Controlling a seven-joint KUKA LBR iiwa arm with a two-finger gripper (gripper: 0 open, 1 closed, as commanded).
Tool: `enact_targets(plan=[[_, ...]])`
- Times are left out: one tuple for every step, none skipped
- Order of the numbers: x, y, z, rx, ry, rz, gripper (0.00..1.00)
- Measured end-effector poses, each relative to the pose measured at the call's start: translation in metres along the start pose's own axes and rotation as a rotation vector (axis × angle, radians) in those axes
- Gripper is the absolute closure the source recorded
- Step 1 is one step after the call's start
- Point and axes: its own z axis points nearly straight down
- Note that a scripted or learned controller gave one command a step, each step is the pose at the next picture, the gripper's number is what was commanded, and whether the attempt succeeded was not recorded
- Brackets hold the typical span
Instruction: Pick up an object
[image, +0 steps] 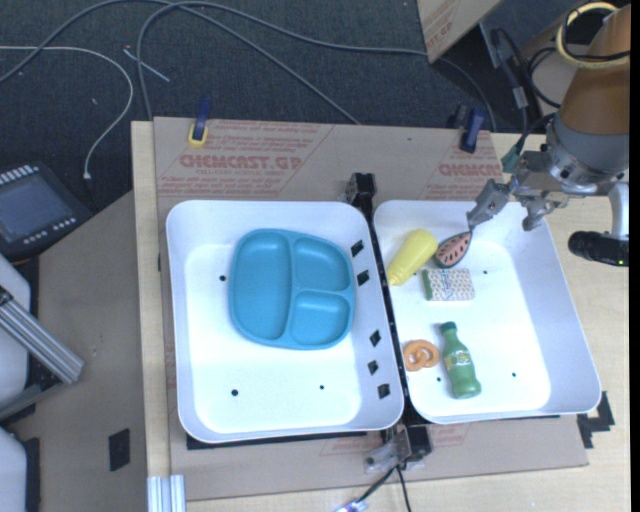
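Two shallow white bins sit side by side on the bench. The left bin (190, 330) carries a blue plastic divided plate (290, 288) near its middle. The right bin (540, 330) holds the candidates for picking: a yellow banana-like toy (411, 256) by its inner far corner, a flat watermelon-slice toy (454, 249) just beside it, a pale speckled square block (449, 285) toward the middle, and a small orange pretzel-shaped piece (420, 354) next to a green plastic bottle (459, 362) nearer the front edge.

The two-finger gripper (508, 207) hangs over the far edge of the right bin with its fingers spread apart and nothing between them; one finger (487, 207) reaches down toward the watermelon slice, seemingly close to it — whether it touches, I cannot say.

The step in hand looks like the approach, before any grasp. The next move calls for centring both fingers across one item — the slice is closest — descending, then closing and lifting. The slice is flat and crowded by the banana, so a slip is likely.
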Motion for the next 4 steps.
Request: enact_targets(plan=[[0.0,0.002,-0.009,-0.014,-0.002,-0.003,0.0],[-0.001,0.001,0.054,-0.009,-0.001,-0.003,0.0],[-0.007,-0.001,0.115,-0.009,-0.001,-0.002,0.0],[-0.007,0.002,0.145,-0.018,-0.001,-0.003,0.0]])
